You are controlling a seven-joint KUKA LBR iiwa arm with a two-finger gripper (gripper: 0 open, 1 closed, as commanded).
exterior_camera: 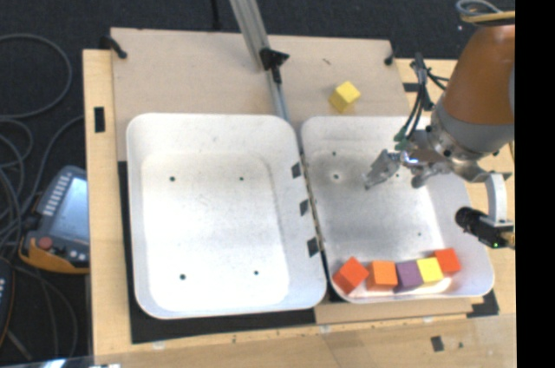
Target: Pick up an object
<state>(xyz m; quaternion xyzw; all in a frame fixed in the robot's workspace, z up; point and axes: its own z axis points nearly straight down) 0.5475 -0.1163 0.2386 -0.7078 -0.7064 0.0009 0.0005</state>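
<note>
Along the front wall of the right bin (342,141) lies a row of small blocks: an orange-red block (351,274), an orange block (383,273), a purple block (408,274), a yellow block (430,271) and another orange-red block (447,261). A yellow cube (344,95) sits on the bench behind the right bin. My gripper (399,171) hovers over the middle of the right bin, well behind the row of blocks. Its fingers (378,170) are spread apart with nothing between them.
The left bin (147,141) stands beside the right one. A metal rail (243,2) slants across the back of the bench down to the bins' junction. Cables and a teach pendant (61,219) lie off the bench at the left.
</note>
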